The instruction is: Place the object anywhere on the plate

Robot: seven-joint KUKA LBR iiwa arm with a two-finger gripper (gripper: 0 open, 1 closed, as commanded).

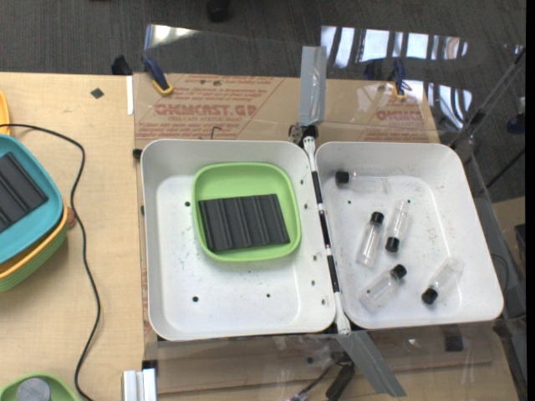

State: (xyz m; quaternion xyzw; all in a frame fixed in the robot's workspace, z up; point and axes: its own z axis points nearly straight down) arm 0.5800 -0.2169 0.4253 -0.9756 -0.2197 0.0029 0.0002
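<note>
Camera view: five vials (393, 245) are being held by the right bin (468, 190); the green plate (288, 195) is being held by the left bin (167, 224); the gripper's state cannot be told.

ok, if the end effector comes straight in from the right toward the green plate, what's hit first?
Probably the right bin's outer wall, then the black-capped vials lying inside; height unclear.

A single camera looks down from above at a slant, set back far enough to take in both shallow white plastic bins whole. The left bin (167, 249) and the right bin (468, 224) sit side by side across the middle of its view. The pale wooden bench (67, 324) runs off the left edge, and grey carpeted floor (276, 7) fills the far strip along the top.
</note>
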